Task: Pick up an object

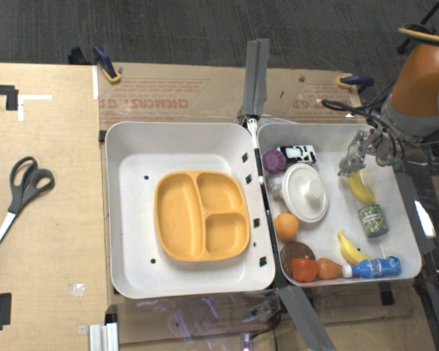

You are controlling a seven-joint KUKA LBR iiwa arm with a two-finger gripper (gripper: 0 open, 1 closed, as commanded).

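Note:
My gripper (350, 164) hangs over the far right part of the right bin (406, 196), just above and left of a small yellow banana (361, 188). Nothing shows in its grasp. Below the banana stands a green can (372, 221). A second banana (349, 248) and a blue bottle (374, 268) lie along the near edge. A white lidded bowl (306, 191) sits mid-bin, with an orange (286, 226) at its near left. A purple item (274, 161) and a black-and-white pack (298, 153) lie at the far left.
The left bin (124, 196) holds a yellow divided plate (203, 215). A brown round item (297, 252), a red tomato (304, 270) and an orange piece (329, 269) crowd the right bin's near left corner. Scissors (22, 189) lie on the bench at left.

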